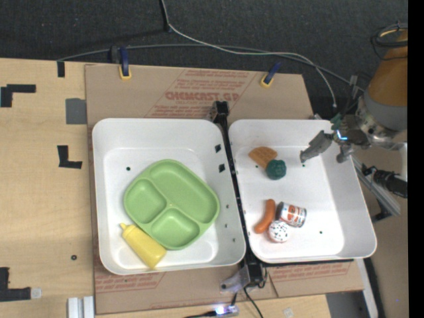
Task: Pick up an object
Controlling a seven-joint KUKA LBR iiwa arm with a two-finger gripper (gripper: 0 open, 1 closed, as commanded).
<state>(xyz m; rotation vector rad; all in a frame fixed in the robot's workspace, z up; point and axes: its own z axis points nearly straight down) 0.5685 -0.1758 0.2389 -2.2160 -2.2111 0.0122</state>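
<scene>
The right bin [344,204] holds a tan bread-like piece [263,156], a dark green ball [276,169], an orange sausage-shaped piece [265,216], a small red and white can [291,214] lying on its side and a white dotted ball [279,232]. My gripper [324,154] hangs over the far right part of this bin, to the right of the bread piece and the green ball and apart from both. Its two fingers are spread wide, so it is open with nothing between them.
The left bin [106,177] holds a green divided plate [171,203] and a yellow squeeze bottle [142,245] at its near left corner. A black divider [228,177] runs between the bins. Cables [199,38] cross the dark surface behind the bench.
</scene>
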